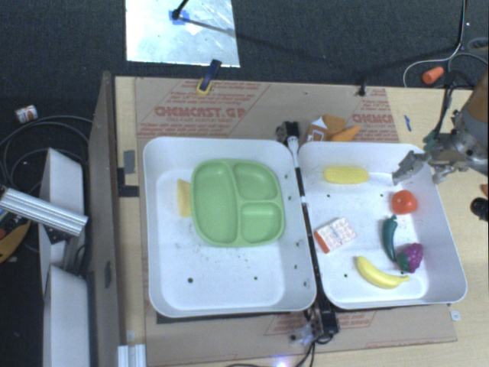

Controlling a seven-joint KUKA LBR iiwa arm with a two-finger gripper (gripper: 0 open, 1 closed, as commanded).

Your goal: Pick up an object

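Right now the gripper (422, 168) hangs over the upper right corner of the right bin (451, 281), fingers spread wide, gripping nothing. Just below it sits one red tomato (404, 202). Around it lie one yellow oblong piece (345, 175), one green pepper (390, 237), one purple fruit (411, 257), one banana (380, 273) and one small carton (335, 235). One green divided plate (237, 203) occupies the left bin (164, 281).

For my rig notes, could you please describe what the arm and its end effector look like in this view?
At the view's right edge, the end effector is a grey metal assembly with a light grey finger jutting left. Above it the arm shows a tan-orange part. A thin cable hangs nearby.
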